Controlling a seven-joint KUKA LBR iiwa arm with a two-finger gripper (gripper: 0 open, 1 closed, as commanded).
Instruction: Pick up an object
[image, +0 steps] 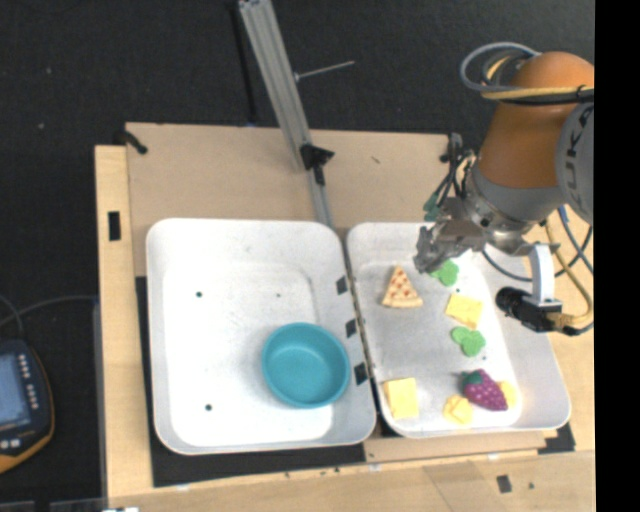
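So here's where we're at with the pick: nothing is lifted yet as far as we can see, every toy is lying flat in the bins.

Starting at the near edge, the right bin (556, 408) has a yellow block (401, 397) in its front corner, a small yellow piece (457, 408) just beside a purple grape bunch (485, 390), then a green piece (468, 342) and a yellow cheese-like wedge (464, 309) a bit further back. The left bin (200, 260) holds just a teal bowl (303, 364), sitting upright near its front right.

Further in, a pizza slice (400, 289) lies on its own, near the divider between the bins.

At the far end of the right bin is the gripper (437, 256), low over a small green toy (445, 271) that pokes out right under it. That looks like our target: small, rounded, bright green, resting on the bin floor. We honestly can't tell whether the claw is spread or clamped, it's too dark and tangled there. Our guess is that closing on it and lifting are still left to do.
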